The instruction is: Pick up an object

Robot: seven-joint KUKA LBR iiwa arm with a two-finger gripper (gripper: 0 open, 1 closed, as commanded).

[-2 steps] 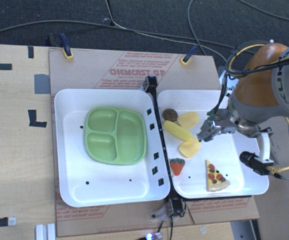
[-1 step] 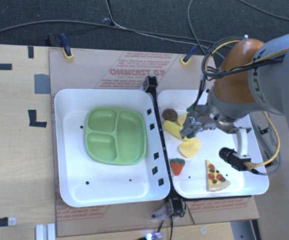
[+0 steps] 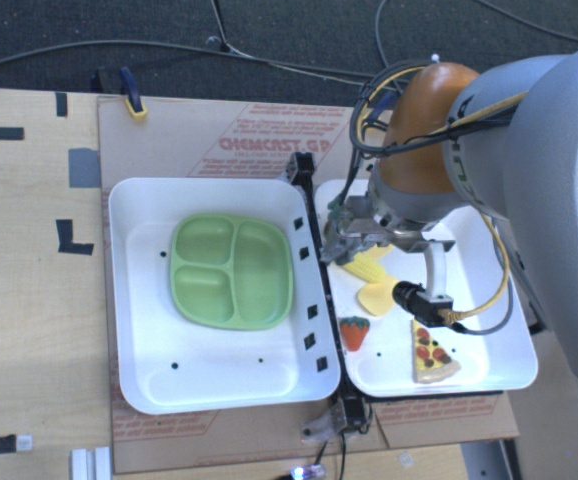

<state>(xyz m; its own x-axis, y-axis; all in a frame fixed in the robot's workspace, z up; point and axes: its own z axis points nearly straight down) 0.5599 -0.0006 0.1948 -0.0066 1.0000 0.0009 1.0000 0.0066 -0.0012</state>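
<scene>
Down over the right bin (image 3: 514,368), the gripper (image 3: 361,240) hangs low at about ten o'clock of that bin's floor, close to the divider between the two bins. Whether it is spread or closed I cannot tell, since the wrist and cabling hide its tips. Directly beneath it lies a yellow corn-like piece (image 3: 366,264), the likeliest target given how the arm is set above it; its long axis seems to run from eight o'clock to two o'clock, the upper end tucked under the gripper body. Just below it, toward six o'clock, sits a flat yellow chip-like piece (image 3: 376,297). A red strawberry (image 3: 355,332) rests near the divider, its narrow end toward six o'clock. A pizza slice (image 3: 432,353) lies at five o'clock of the bin, tip toward twelve, crust toward six. The left bin (image 3: 134,348) holds a green divided plate (image 3: 233,272), well apart from the arm.
</scene>
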